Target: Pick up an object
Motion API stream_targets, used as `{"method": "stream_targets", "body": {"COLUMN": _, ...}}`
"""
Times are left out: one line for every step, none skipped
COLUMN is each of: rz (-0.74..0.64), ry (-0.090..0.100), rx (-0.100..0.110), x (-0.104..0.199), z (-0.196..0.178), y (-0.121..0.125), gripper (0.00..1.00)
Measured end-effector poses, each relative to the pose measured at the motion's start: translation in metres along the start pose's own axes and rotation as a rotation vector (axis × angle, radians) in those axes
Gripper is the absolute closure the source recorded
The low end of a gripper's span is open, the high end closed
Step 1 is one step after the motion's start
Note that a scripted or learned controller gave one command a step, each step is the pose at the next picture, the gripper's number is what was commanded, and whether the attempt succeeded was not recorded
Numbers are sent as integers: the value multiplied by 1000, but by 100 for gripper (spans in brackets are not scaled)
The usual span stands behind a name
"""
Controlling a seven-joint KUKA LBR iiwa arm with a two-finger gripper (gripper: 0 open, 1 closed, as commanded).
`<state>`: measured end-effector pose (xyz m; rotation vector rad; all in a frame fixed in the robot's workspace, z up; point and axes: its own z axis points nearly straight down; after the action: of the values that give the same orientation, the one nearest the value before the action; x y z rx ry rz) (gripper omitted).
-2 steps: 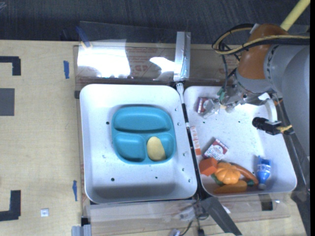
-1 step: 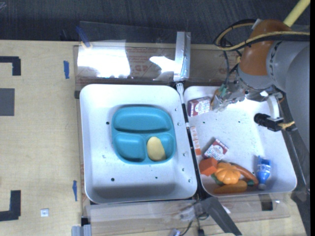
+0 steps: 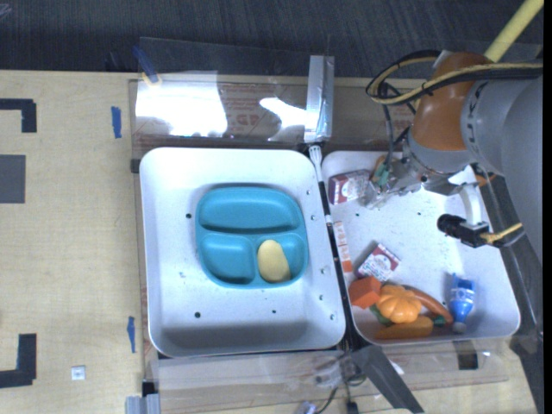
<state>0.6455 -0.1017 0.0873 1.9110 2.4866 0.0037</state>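
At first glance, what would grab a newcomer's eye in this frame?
A blue tray sits in the left bin, with a yellow egg in its lower right compartment. The arm leans over the right bin, its hand by a red packet at the top.

- Bright, even overhead light falls across both bins.
- Strong white glare burns out the clear plastic sheet [image 3: 226, 110] behind the left bin [image 3: 172, 317].
- Shadows are soft and short.
- Overall focus is slightly soft; small items look grainy.

The arm [image 3: 509, 119] runs off the right edge; its gripper [image 3: 385, 182] looks blurred.
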Motion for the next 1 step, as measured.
{"method": "stream_targets", "body": {"rz": -1, "ry": -3, "rx": -5, "x": 0, "z": -12, "y": 2, "gripper": 100}}
